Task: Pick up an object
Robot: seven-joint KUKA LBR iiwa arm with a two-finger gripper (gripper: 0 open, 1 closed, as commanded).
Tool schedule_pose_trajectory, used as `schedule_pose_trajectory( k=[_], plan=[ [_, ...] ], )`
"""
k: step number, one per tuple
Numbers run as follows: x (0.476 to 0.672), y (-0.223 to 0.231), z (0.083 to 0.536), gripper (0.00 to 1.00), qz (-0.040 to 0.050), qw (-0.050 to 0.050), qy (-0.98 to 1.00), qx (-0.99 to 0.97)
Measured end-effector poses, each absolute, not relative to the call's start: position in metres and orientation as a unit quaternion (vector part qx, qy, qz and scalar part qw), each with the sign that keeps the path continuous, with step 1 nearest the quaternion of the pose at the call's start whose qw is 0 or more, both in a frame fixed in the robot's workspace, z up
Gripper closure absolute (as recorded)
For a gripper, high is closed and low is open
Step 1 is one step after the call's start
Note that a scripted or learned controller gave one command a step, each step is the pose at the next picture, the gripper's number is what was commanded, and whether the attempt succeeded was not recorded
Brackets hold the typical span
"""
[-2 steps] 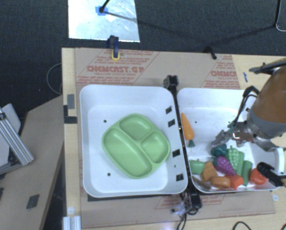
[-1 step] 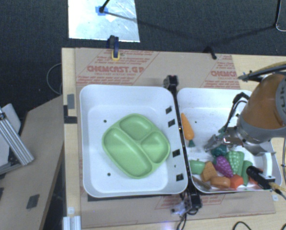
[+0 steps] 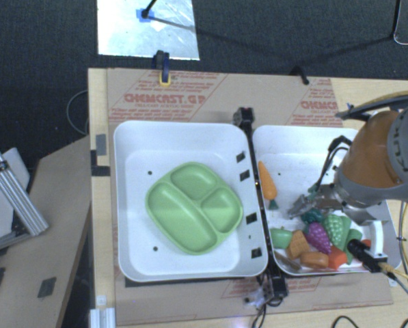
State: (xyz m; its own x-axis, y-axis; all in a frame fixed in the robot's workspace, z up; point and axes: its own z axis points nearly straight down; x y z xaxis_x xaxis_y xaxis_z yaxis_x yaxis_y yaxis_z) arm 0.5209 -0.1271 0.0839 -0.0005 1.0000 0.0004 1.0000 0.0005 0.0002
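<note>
Camera view: toy foods, purple grapes (image 3: 318,236) among them, crowd the right bin's (image 3: 292,152) near corner, where the arm's pincer (image 3: 306,203) dips for a pick; its grip cannot be told. Beyond, a carrot (image 3: 267,182) lies alone; left, a green divided plate (image 3: 193,208).

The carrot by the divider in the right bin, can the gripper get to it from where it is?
Probably yes. The carrot lies alone on bare bin floor, apart from the toy food pile. The gripper sits just beside it, with nothing between them.
</note>
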Motion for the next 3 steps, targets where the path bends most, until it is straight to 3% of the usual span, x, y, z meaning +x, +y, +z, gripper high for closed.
schedule_pose_trajectory(
  k=[1,2,3],
  plan=[
    [0.522,-0.128,0.096,1.0,-0.0009,-0.001,-0.707,-0.707],
    [0.515,-0.135,0.149,1.0,-0.0013,-0.002,-0.707,-0.707],
    [0.526,-0.139,0.207,1.0,-0.002,-0.003,-0.709,-0.706]
  ],
)
